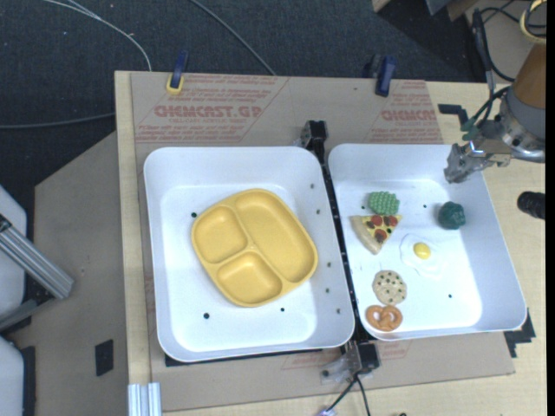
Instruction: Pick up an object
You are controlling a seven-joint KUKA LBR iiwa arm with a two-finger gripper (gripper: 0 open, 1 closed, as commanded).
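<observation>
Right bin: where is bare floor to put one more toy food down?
In the right bin, bare floor lies in its near right corner, beyond the fried egg, and along the far wall behind the broccoli. The left side is crowded: pizza slice, cookie, pretzel.

The arm (529, 102) is cut off by the frame's edge at three o'clock, the gripper (460, 165) is too small for its fingers to be made out, and the dark green object (451, 216) cannot be identified.
</observation>
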